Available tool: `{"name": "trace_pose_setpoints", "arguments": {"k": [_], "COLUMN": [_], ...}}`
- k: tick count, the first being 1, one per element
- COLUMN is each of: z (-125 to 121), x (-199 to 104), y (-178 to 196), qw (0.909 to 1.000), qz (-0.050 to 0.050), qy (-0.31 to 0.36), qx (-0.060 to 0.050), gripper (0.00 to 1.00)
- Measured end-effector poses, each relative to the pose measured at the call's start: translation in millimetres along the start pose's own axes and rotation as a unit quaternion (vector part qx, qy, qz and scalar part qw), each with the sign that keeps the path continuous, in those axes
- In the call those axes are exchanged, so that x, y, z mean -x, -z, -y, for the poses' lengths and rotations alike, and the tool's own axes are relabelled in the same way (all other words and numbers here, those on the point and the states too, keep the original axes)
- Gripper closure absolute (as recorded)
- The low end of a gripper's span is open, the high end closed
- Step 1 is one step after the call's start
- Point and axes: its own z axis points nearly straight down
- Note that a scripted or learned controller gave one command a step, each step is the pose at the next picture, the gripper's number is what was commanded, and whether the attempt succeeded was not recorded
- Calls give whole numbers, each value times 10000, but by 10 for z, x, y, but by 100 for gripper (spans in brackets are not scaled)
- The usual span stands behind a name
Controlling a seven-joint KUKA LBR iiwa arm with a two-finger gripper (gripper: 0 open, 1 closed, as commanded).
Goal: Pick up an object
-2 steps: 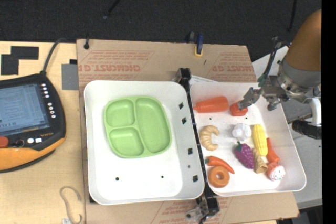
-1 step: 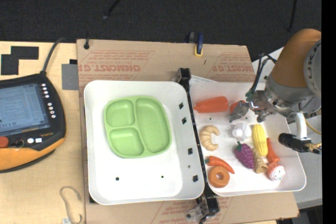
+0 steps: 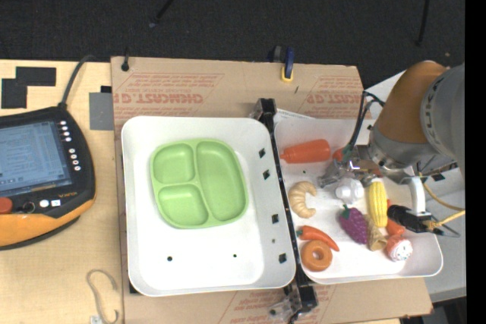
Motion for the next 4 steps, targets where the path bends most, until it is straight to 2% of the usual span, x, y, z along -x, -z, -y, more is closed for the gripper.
{"name": "trace_pose_setpoints", "arguments": {"k": [1,2,3,4], "z": [-7,-16,-29,-28], "x": [14,-12,-36,-17], "y": [135,763,1197,1449], "qw": [10000,10000,10000,10000], "qz": [1,11,10,9], "qy": [-14,-12,-9,-10], "qx": [18,45,46,37], "gripper": [100,100,100,100]}}
